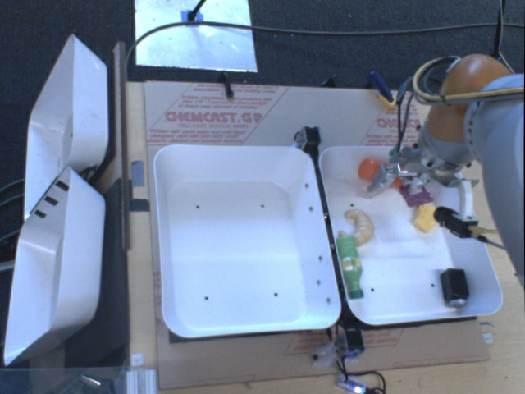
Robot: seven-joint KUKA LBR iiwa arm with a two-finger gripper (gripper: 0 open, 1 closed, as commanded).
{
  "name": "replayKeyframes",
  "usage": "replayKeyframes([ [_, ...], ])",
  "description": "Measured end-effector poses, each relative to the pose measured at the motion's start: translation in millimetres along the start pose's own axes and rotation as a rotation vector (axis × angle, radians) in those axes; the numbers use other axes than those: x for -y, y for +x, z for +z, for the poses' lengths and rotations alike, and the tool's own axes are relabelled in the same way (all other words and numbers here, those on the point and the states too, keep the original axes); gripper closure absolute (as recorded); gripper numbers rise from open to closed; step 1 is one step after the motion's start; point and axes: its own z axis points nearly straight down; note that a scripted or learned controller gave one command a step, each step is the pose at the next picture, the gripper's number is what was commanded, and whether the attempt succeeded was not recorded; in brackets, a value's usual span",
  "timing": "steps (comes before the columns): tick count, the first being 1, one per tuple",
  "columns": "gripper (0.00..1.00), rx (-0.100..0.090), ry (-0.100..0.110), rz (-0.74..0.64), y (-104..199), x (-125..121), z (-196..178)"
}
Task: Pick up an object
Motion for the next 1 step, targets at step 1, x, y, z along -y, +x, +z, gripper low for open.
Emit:
replayKeyframes([
  [1,0.0,-0.003,-0.014,0.001,-2.0,26.5,-3.7],
])
